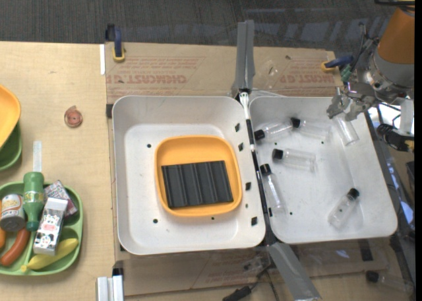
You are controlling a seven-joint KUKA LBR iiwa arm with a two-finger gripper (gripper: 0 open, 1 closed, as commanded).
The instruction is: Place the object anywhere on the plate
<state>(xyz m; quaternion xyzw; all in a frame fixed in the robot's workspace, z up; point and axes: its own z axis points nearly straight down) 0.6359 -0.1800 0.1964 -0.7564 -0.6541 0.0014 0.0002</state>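
Observation:
An orange plate (196, 149) sits in the middle of the left bin (132, 181), with a black ridged block (198, 183) lying on it. Several clear vials with black caps lie in the right bin (316, 227): one (279, 129) at the back left, one (298, 158) mid-left, one (272, 189) along the left wall, one (343, 207) at the front right. My gripper (347, 104) hovers at that bin's back right corner. Another clear vial (347, 131) sits right under it, tilted, its cap hidden. Whether it is held I cannot tell.
On the wooden bench to the left stand a green plate (71, 253) of toy food, an orange bowl (6, 118) and a small pink disc (74, 117). Blue clamps (113, 41) hold the cardboard behind the bins. A metal divider (245, 55) rises between the bins.

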